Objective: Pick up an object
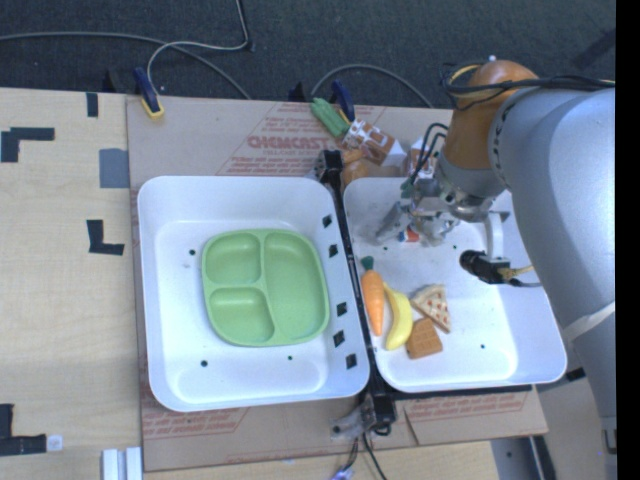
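In the right bin (pixel 520 363) lie an orange carrot (pixel 373 301), a yellow banana (pixel 398 319), a sandwich wedge (pixel 432 303) and an orange-brown block (pixel 424 340), grouped near the bin's left front. My gripper (pixel 425 216) hangs low over the back of that bin, behind and to the right of the group and apart from it. A small reddish bit (pixel 411 234) shows just below the gripper; I cannot make out what it is. The arm's body hides the fingers from above.
The left bin (pixel 165 268) holds a green divided plate (pixel 265 286). A black divider (pixel 340 258) with clips runs between the bins. Behind the right bin lie a green clamp (pixel 330 116) and packaged items (pixel 368 146). Cables trail over the dark floor at the back.
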`<state>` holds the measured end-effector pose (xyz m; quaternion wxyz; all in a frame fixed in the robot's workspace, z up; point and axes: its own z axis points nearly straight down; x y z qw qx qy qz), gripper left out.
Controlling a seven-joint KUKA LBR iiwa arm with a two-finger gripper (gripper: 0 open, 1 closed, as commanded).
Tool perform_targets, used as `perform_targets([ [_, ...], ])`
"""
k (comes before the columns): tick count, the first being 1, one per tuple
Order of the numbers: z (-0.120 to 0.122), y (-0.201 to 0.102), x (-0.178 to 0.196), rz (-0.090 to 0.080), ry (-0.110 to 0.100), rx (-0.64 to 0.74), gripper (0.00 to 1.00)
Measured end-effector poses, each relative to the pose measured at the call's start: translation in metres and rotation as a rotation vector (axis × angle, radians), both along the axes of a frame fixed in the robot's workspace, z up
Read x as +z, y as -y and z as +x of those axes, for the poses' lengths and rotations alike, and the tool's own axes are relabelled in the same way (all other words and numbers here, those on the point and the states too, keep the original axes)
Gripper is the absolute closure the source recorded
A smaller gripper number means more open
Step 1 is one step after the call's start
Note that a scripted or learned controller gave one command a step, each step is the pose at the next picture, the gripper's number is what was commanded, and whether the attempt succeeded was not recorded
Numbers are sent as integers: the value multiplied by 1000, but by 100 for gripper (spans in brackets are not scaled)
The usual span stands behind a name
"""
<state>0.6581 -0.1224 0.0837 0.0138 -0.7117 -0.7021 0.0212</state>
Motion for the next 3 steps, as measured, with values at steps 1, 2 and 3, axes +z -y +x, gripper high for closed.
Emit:
perform_targets([
  [1, 10, 6, 1, 9, 46, 14, 0],
  [2, -73, -89, 101, 12, 49, 16, 0],
  [3, -23, -56, 100, 9, 48, 14, 0],
])
